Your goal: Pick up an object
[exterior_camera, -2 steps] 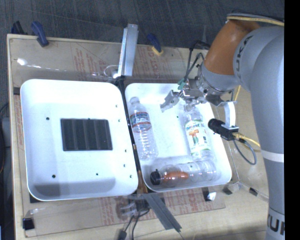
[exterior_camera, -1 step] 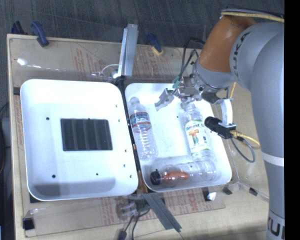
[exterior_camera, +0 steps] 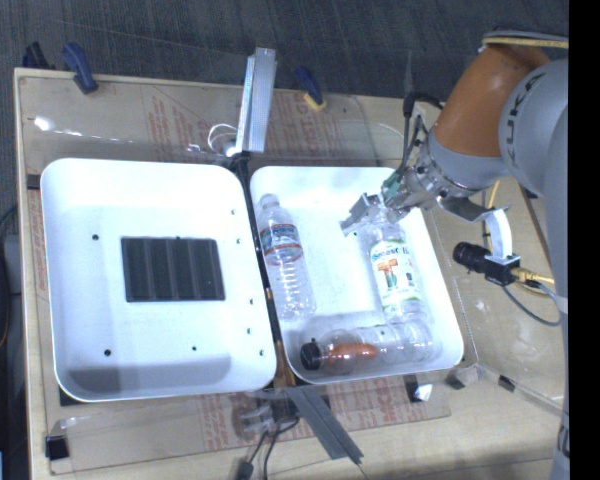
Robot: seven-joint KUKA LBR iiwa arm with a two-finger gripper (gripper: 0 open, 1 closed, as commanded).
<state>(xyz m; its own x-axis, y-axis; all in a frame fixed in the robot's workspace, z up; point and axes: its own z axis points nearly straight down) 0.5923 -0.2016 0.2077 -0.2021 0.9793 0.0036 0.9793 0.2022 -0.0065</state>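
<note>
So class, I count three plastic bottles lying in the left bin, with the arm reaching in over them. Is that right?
Not quite: the three bottles lie in the right bin, not the left. The camera view shows it. The arm does reach in over them.

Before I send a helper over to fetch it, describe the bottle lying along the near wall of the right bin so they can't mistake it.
Start at the right bin, the one the arm reaches into. Along its near wall lies a clear plastic bottle on its side, dark cap pointing toward the left bin. Unlike the two other clear bottles, it lies crosswise and shows a reddish-brown patch inside.
</note>
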